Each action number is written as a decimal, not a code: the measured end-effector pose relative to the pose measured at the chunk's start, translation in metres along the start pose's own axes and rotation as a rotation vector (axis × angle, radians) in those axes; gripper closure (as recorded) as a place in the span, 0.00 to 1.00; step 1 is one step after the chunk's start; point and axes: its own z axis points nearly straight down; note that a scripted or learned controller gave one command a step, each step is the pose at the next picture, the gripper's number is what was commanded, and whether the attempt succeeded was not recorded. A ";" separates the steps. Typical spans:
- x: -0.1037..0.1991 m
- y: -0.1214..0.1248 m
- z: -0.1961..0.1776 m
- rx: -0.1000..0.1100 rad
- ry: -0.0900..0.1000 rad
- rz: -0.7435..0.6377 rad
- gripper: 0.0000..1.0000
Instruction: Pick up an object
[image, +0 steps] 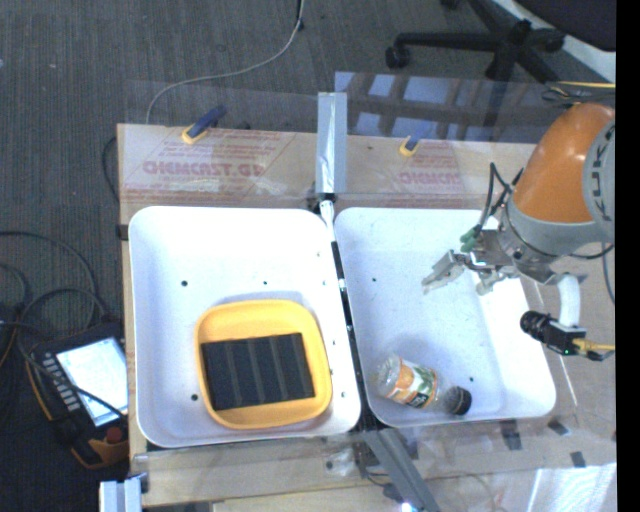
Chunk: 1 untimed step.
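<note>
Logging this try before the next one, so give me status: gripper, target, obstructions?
Gripper open, holding nothing, above right bin. Bottle lying on its side at that bin's front edge, untouched. Yellow tray in left bin. Nothing between gripper and bottle.

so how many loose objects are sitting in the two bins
2. A yellow tray with a dark slatted insert lies in the left bin, toward its near edge. A small bottle with a dark cap lies on its side in the right bin, near the front wall.

Fixed overhead camera, slanted over 2 bins (150, 300).
</note>
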 end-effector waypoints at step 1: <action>0.036 -0.077 0.033 -0.001 0.001 -0.450 0.00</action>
